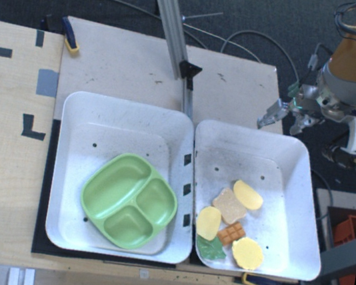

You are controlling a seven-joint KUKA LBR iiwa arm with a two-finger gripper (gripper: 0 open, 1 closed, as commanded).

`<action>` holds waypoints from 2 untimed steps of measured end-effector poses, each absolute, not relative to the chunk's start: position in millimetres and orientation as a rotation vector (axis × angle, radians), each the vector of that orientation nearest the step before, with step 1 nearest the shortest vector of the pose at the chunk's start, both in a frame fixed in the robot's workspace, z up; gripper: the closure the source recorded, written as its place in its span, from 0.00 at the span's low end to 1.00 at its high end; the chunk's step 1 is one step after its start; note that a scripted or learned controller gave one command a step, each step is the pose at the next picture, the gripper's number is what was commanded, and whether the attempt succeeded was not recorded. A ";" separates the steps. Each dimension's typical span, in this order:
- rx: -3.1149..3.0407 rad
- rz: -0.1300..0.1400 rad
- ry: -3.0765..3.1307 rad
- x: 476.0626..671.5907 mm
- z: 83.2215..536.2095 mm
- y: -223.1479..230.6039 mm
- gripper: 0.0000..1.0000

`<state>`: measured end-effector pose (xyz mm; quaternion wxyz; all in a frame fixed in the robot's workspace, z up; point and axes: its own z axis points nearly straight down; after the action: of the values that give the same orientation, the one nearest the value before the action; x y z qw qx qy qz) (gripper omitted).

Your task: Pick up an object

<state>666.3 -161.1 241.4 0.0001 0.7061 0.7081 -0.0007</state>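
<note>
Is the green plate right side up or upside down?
Right side up. The green plate lies flat in the left bin, its three hollow compartments facing upward.

Right bin [292, 185]: far half bare; 6 food pieces [232, 222] crowd its near-left corner. Green tray [129, 200] fills left bin [79, 128].

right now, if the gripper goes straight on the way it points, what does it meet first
The gripper points down and to the view's left, above the far rim of the right bin. Going straight on, it would probably meet that rim or the bare bin floor just inside it; depth is unclear.
</note>
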 end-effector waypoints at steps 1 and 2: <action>2.219 -0.003 2.224 666.3 241.5 -161.3 0.00; 2.222 -0.007 2.226 659.7 195.5 -164.1 0.00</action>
<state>659.7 -164.1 195.5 -0.0016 0.7065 0.7077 -0.0024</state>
